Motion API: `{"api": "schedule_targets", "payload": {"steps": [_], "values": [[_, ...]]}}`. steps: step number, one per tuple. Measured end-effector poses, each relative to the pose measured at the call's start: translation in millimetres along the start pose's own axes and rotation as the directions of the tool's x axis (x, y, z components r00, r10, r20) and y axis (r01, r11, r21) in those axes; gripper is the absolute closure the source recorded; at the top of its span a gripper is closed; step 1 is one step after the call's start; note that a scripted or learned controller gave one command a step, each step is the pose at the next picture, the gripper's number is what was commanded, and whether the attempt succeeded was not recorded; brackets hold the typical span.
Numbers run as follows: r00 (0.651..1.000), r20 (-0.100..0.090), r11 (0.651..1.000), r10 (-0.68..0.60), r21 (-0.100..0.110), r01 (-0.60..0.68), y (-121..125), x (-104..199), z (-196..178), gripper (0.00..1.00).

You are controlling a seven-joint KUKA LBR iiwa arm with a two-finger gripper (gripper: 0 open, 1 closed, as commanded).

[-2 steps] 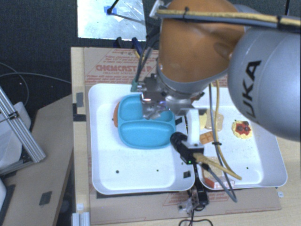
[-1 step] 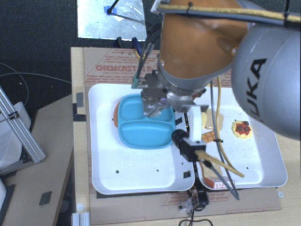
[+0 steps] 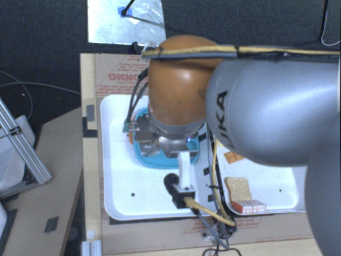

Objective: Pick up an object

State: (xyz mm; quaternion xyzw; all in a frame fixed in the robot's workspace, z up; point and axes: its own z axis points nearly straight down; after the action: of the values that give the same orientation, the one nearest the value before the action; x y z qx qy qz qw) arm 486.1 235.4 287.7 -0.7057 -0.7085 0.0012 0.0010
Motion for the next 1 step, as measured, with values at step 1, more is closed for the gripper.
{"api": "schedule_targets", "payload": {"steps": [1], "values": [[1.0,-0.006,1.0,0.003,-0.021,-0.003,98.1,-1.8,-193.9,1.0]]}}
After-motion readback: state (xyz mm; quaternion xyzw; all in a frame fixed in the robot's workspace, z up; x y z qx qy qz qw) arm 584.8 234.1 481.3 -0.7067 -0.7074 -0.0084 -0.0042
